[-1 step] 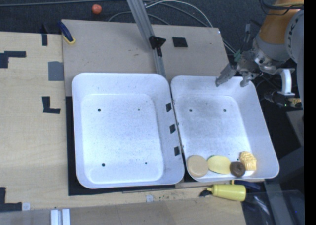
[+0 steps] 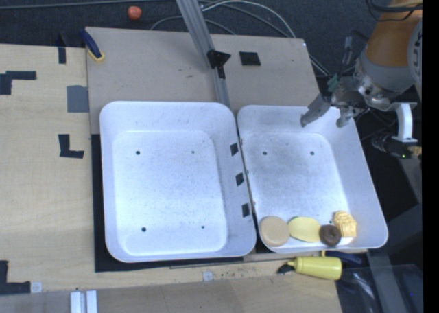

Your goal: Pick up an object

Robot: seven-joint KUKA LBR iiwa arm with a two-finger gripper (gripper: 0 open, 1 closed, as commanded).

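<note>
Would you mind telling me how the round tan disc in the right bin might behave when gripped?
The tan disc looks flat and smooth, so it may slip. It sits against the bin wall, beside the yellow piece, likely crowding the gripper.

Right bin [image 2: 274, 167] lies open — objects [image 2: 305, 229] crowd its near edge.

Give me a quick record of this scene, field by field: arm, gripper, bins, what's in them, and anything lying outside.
arm: enters from the right, above the right bin's far right corner
gripper: fingers spread open, holding nothing
left bin: white, shallow
right bin: white, shallow
right bin contents: tan disc, yellow-green piece, dark round piece, yellow block, all at near edge
outside: yellow tool below right bin; orange ball far off
</note>
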